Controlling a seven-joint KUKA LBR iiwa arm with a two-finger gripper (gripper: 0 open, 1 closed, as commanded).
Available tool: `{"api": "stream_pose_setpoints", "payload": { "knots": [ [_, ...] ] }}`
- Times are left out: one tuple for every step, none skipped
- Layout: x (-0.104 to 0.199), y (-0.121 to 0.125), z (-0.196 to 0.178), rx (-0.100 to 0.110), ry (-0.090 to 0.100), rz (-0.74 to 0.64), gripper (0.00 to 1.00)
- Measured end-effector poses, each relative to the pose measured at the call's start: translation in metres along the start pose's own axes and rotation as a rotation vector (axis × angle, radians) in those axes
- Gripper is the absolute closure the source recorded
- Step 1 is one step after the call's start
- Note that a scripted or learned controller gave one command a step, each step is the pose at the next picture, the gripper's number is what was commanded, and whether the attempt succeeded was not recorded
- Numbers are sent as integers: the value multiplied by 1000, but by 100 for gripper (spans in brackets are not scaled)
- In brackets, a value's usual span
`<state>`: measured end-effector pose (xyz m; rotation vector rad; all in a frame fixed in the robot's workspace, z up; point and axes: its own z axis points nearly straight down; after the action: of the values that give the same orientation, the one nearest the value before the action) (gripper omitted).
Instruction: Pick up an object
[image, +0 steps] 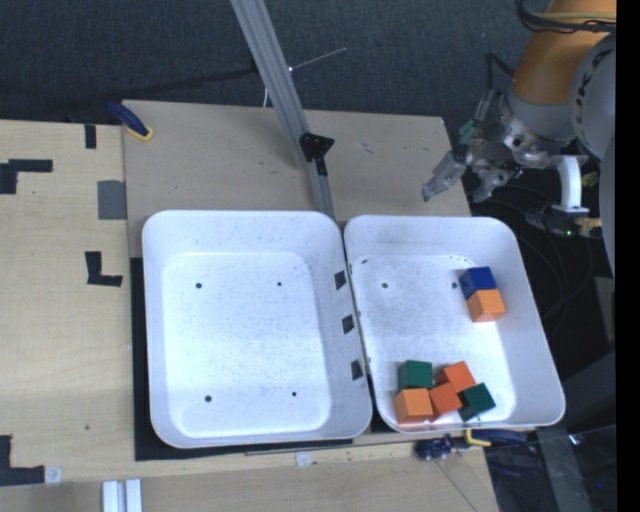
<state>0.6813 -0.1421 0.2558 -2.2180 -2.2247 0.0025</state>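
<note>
The right bin (520, 262) holds several small blocks. A blue block (478, 280) touches an orange block (486, 304) near its right wall. A cluster lies at the bin's near edge: a green block (415, 375), orange blocks (413, 404) (458, 377) and a dark green block (477, 400). My gripper (462, 185) hangs above the bench just beyond the right bin's far rim, well away from the blocks. It is open with nothing between its fingers.
The left bin (160, 300) sits beside the right one, sharing a middle wall. A slanted metal pole (285, 90) runs down to a black clamp at the bins' far junction. Cables trail at the right of the bench.
</note>
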Motion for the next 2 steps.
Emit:
{"api": "stream_pose_setpoints", "payload": {
  "knots": [
    [0, 0, 0, 0, -1, 1, 0],
    [-3, -2, 65, 7, 1, 1, 0]
  ]
}}
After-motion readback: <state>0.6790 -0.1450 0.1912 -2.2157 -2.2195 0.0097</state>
